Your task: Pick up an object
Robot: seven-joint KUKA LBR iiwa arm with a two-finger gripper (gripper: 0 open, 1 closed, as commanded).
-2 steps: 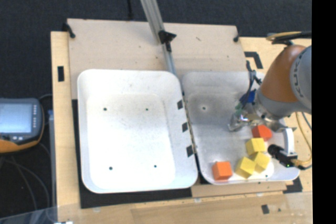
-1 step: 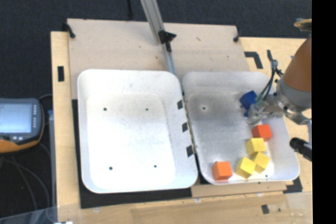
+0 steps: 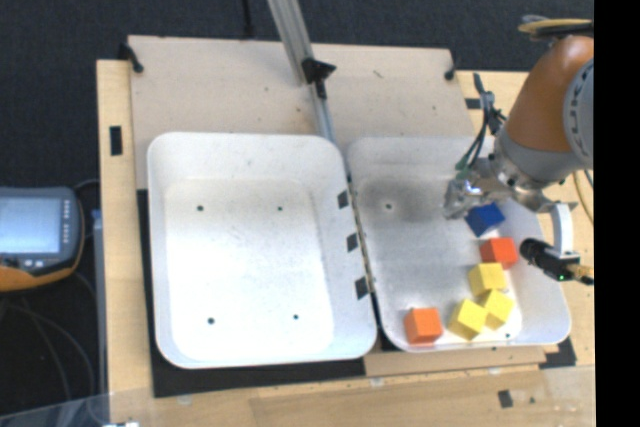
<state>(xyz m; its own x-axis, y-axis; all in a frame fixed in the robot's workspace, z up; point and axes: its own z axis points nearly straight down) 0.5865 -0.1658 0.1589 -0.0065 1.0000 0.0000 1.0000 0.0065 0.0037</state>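
Blue cube (image 3: 486,218) — right of frame, beneath pincer (image 3: 466,198), pincer state indiscernible — likely light, rigid; grip flat opposite faces.

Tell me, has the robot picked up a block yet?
Not yet, as far as this view shows. The gripper is down in the right bin, right beside the blue block, so it looks ready to try a grab. No block is lifted: the orange blocks and yellow blocks lie in the bin. Grabbing and lifting are left.
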